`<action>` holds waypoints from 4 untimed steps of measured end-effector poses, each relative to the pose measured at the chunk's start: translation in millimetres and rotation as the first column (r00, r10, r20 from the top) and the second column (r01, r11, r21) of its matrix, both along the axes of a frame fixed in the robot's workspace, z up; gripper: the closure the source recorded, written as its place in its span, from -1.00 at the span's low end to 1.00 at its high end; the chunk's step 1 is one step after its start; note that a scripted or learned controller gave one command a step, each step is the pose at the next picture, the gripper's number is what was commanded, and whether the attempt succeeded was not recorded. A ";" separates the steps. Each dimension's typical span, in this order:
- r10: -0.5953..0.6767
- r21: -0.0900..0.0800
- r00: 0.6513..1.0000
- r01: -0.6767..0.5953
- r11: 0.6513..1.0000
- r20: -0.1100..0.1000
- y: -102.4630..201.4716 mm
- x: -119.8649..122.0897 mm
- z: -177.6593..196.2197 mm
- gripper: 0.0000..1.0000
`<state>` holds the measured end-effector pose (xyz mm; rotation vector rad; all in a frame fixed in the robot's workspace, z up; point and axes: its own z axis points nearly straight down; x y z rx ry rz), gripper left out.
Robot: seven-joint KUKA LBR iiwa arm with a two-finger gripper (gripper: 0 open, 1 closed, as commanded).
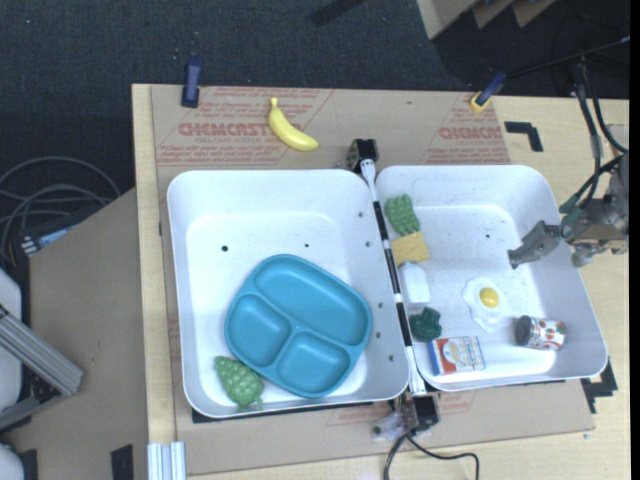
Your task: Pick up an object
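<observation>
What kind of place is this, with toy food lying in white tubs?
Probably a robotics lab test bench. Two white bins sit clamped on a cardboard sheet, loose cables trail on the carpet, and a gripper reaches over plastic play food like the fried egg.

right bin middle open, toys crowding left wall, fried egg

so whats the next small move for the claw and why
Probably slide left and down toward the fried egg. The claw sits at the right bin's right side with nothing between its fingers, and the egg lies just below-left of it, apart from the can, so it looks like the nearest easy pick.
</observation>
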<state>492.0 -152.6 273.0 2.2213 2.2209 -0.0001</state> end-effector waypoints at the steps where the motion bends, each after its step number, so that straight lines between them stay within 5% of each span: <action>1: 0.000 0.002 1.000 0.000 1.000 -0.004 -20.4 26.6 -139.2 -1.00; 2: 0.001 0.001 1.000 -0.001 1.000 -0.001 -10.6 55.6 -189.0 -1.00; 3: -0.002 0.001 1.000 0.002 1.000 -0.002 -51.1 12.4 -188.4 -1.00; 4: 0.000 -0.001 1.000 0.000 1.000 0.002 44.9 67.8 -184.7 -1.00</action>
